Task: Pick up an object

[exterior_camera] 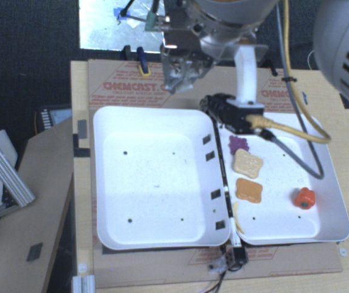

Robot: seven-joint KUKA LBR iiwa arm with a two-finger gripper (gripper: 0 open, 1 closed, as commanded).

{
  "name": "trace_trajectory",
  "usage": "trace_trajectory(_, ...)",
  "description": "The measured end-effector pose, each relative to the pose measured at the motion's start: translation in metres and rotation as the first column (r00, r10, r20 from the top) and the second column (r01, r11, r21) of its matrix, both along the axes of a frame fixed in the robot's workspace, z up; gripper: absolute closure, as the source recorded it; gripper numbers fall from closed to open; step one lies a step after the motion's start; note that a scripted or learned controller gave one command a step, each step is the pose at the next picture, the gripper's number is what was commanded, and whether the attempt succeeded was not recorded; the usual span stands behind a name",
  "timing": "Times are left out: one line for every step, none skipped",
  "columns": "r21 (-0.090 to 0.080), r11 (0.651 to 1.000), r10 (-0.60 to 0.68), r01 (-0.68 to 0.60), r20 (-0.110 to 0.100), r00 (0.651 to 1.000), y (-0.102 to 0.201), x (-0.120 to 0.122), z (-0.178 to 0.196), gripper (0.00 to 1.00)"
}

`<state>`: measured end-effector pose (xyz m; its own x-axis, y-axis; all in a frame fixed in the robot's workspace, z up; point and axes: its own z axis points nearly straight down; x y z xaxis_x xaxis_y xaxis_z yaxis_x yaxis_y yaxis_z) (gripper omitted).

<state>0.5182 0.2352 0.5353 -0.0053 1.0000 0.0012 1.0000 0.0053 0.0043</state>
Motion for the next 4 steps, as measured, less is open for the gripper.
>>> trace_trajectory(0.000, 1.000, 0.000, 0.000, -0.002, 1.000, -0.0008, -0.0012, -0.0003, 1.00)
trace_trajectory(0.000, 1.000, 0.001, -0.001, -0.003, 1.000, -0.0008, -0.0022, -0.0004, 1.00)
trace_trajectory(0.000, 1.000, -0.001, 0.001, -0.002, 1.000, -0.0009, 0.0008, -0.0002, 1.00)
trace_trajectory(0.000, 1.000, 0.001, -0.001, -0.003, 1.000, -0.0011, -0.0008, -0.0003, 1.00)
